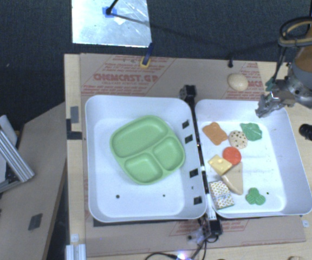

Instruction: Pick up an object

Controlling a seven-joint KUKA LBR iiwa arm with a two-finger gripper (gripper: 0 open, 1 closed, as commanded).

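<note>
You see the gripper (pixel 265 108) over the right bin's (pixel 291 161) far edge; whether its claw is clenched or released you cannot tell. Below it lie small flat toy foods: a leafy green piece (pixel 251 130), speckled round cookie (pixel 238 139), glossy red disc (pixel 232 155), yellow cheese wedge (pixel 219 163). The left bin (pixel 99 145) holds a smooth green divided tray (pixel 147 149).

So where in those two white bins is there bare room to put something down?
Left bin: a bare strip along its near edge, below the green tray. Right bin: bare floor along its right side, between the red disc and the rim. It is crowded by the divider, around the yellow block and the patterned square.
</note>
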